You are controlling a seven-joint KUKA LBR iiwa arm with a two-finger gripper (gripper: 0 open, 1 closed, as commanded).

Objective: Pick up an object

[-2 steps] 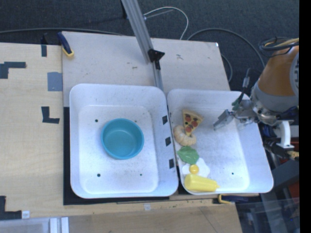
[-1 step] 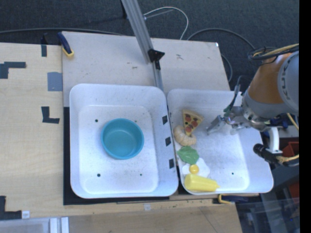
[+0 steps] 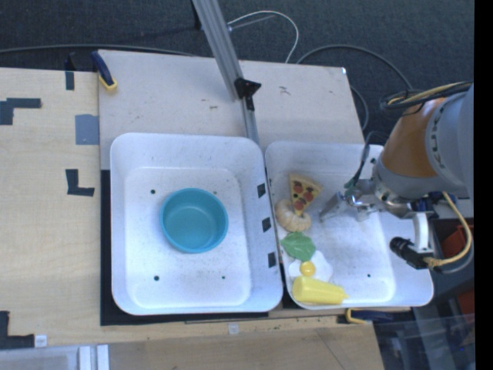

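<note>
In the right bin (image 3: 370, 280) lie several toy foods along its left side: a pizza slice (image 3: 303, 191), a tan bread roll (image 3: 293, 217), a green leaf (image 3: 298, 246), a fried egg (image 3: 310, 269) and a yellow piece (image 3: 316, 290). My gripper (image 3: 333, 206) hangs over the middle of this bin, its fingers pointing left toward the roll and pizza slice, a short way to their right. Nothing shows between the fingers. The left bin (image 3: 139, 160) holds a blue bowl (image 3: 194, 220).
A grey metal pole (image 3: 223, 45) slants across the bench behind the bins. The arm's orange band (image 3: 408, 149) and cables sit over the right bin's right edge. A blue and yellow clamp (image 3: 104, 72) lies at the back left.
</note>
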